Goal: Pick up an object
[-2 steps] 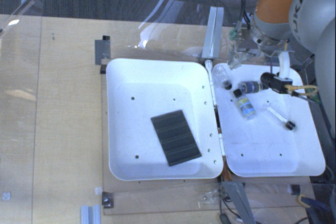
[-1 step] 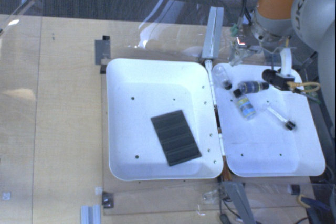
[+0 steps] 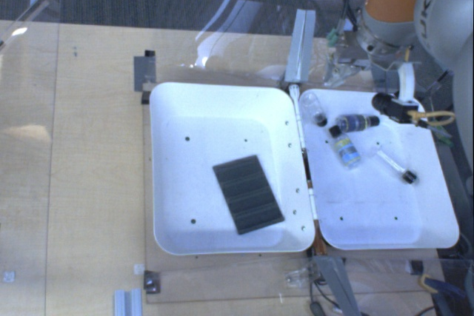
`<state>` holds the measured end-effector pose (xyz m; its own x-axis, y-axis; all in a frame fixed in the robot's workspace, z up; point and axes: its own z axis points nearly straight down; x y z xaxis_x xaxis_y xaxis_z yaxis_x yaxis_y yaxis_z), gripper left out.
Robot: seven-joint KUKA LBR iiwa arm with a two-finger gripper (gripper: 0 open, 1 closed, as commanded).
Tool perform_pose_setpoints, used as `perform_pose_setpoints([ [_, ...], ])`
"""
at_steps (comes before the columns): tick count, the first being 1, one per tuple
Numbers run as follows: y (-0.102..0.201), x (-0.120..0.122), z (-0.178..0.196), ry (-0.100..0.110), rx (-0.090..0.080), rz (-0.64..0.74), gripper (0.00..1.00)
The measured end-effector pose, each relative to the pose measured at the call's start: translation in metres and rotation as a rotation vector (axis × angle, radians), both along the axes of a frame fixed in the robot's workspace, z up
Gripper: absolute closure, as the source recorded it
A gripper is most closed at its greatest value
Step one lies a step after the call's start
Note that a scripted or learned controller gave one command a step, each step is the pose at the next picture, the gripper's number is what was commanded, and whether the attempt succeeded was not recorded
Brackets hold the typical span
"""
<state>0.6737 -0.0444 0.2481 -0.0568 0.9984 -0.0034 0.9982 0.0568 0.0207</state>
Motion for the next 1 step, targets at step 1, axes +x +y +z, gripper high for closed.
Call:
perform_pose_setpoints([
  [1, -0.0094, -0.0033, -0.0135, 0.014, 0.001, 0.025, 1.00],
])
